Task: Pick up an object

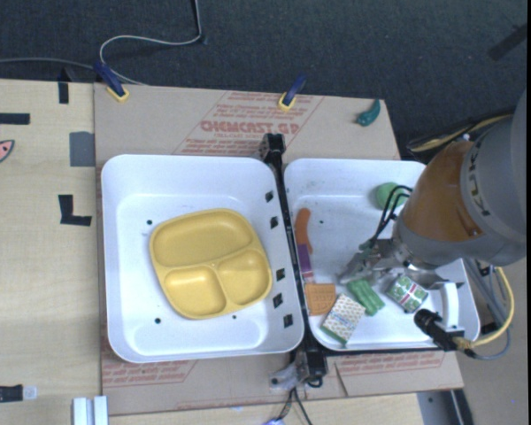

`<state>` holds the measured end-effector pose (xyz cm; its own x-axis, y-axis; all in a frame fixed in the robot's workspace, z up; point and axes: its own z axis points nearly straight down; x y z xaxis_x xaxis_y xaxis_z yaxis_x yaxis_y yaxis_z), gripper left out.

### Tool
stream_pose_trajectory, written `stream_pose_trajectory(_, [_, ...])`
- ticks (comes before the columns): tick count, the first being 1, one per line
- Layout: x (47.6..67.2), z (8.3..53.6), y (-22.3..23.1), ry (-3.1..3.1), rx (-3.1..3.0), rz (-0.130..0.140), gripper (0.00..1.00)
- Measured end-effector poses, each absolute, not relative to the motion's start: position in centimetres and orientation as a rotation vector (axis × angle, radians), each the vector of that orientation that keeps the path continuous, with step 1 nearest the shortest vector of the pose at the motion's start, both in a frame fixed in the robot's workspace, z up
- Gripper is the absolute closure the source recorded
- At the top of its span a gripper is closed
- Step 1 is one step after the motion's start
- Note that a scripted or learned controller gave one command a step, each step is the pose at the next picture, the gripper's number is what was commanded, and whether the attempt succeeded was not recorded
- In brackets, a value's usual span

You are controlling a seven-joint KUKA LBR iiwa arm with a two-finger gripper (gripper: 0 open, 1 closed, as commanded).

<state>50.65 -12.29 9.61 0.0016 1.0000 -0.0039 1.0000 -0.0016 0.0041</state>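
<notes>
**Mia:** Where is the arm?

**Sam:** It reaches in from the right, grey with an orange band, and it hangs low over the right bin (354, 173). The gripper (368, 266) is down by the toys there.

**Mia:** Are its jaws spread or pressed together?

**Sam:** That cannot be told. The gripper is dark and tangled up with the things under it.

**Mia:** What is in that bin?

**Sam:** A green block (366, 297) lies just beside the gripper. Next to it is a small can (409, 293) with a green and white label. Near the front wall there is a dotted packet (342, 318) touching an orange square (319, 298). A long orange and purple stick (303, 240) lies by the left wall. A green round thing (388, 194) sits at the back.

**Mia:** And the left bin (124, 246)?

**Sam:** It holds a yellow tray (211, 261) with three parts
</notes>
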Motion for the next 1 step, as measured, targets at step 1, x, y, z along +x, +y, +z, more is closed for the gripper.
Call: stream_pose_trajectory(1, [48.62, 24.13, -8.06, 2.222, 2.22, 0.0, 1.0])
